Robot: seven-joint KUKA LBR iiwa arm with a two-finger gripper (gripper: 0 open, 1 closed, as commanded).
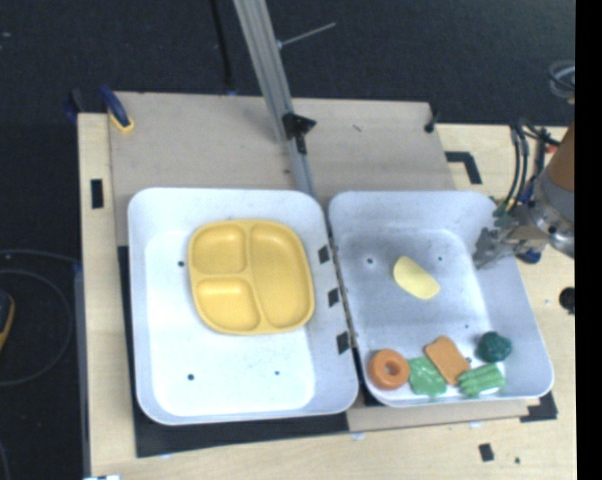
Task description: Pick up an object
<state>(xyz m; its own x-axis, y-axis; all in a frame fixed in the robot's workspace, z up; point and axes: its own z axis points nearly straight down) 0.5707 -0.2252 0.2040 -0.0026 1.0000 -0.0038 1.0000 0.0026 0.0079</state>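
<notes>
Yellow shows twice: a divided plate (pixel 251 275) lies in the left bin (pixel 161 368), and a small soap-like lump (pixel 416 277) sits alone near the middle of the right bin (pixel 381 218), right of centre in the frame. Along that bin's lower edge, in the lower right of the frame, lie an orange ring (pixel 388 368), a light green piece (pixel 427 377), an orange block (pixel 446 356), a green piece (pixel 482 378) and a dark green ball (pixel 495 347). At the right edge the gripper (pixel 501 240) hangs over the right bin's upper right rim on the bench (pixel 381 128), well apart from every item, and I cannot tell how its jaws stand.
</notes>
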